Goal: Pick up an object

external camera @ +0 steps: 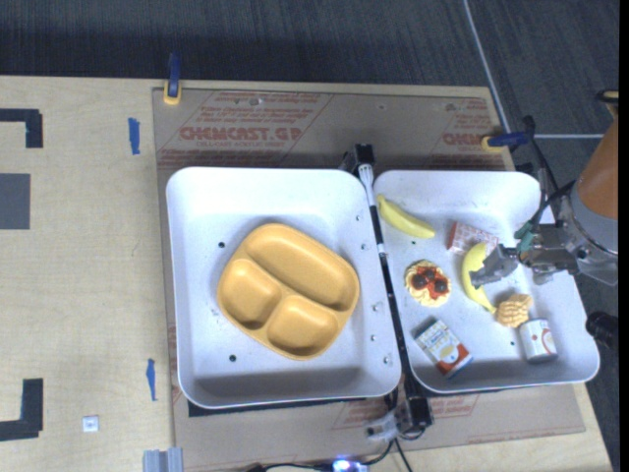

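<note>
The right bin holds several small items: a yellow banana at its upper left, a second banana in the middle, a round plate of spaghetti, a red-and-white packet, a tan lumpy piece, a small carton and a white can. My gripper reaches in from the right, low over the middle of the bin, right beside the second banana's right side. Its fingers look spread, with nothing seen between them.
The left bin carries a yellow three-compartment tray. Both bins rest on a cardboard sheet on the wooden bench. Blue clamps and cables lie near the right bin's far corner.
</note>
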{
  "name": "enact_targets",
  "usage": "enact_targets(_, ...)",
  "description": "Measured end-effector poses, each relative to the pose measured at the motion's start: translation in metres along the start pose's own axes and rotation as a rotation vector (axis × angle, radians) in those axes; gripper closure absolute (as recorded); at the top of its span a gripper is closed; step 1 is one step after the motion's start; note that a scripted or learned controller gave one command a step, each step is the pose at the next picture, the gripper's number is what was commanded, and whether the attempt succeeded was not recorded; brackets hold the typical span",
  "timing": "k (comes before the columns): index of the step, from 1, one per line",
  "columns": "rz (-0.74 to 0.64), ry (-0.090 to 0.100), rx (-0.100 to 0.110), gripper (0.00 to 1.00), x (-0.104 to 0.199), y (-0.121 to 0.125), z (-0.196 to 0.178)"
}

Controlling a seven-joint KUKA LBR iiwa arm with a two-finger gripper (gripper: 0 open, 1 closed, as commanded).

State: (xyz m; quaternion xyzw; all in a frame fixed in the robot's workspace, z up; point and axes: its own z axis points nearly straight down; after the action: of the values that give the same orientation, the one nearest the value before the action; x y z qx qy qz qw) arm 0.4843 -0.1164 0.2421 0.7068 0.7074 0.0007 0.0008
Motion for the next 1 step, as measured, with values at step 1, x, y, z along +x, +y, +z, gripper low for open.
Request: enact_targets(1,0.002,-0.001,-0.003,0.0,-0.018,-0.0039,0.1468)
